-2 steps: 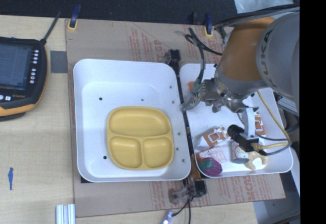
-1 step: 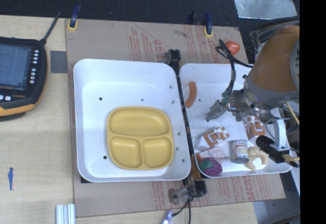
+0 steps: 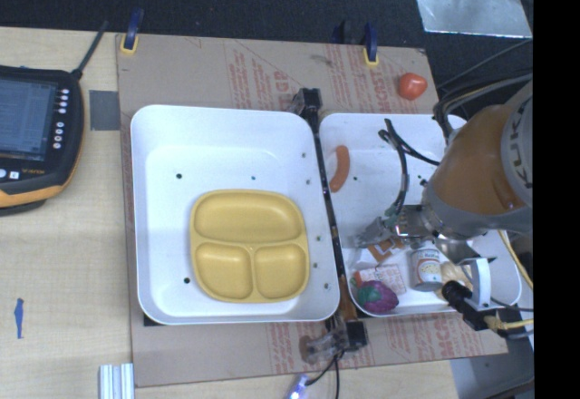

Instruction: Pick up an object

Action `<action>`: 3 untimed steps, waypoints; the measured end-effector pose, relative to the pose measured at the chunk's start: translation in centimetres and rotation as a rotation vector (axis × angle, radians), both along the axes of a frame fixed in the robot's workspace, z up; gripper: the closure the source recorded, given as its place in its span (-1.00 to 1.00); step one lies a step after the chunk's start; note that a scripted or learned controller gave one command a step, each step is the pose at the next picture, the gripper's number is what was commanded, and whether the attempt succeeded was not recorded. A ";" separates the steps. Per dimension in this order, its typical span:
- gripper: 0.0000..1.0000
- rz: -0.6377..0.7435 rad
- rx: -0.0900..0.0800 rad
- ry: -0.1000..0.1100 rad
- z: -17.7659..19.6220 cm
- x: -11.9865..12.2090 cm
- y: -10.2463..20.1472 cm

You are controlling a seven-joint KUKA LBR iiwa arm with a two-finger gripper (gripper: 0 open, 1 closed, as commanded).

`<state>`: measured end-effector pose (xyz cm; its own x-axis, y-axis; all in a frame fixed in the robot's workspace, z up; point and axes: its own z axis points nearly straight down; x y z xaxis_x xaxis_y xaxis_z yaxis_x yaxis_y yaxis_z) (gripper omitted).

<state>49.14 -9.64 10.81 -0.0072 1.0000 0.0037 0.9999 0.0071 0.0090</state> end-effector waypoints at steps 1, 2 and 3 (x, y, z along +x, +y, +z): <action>-1.00 -0.002 -0.004 0.010 -1.6 1.7 -0.6; -1.00 -0.004 -0.003 0.011 -1.6 8.2 0.1; -1.00 -0.002 -0.004 0.011 -1.6 16.5 -0.8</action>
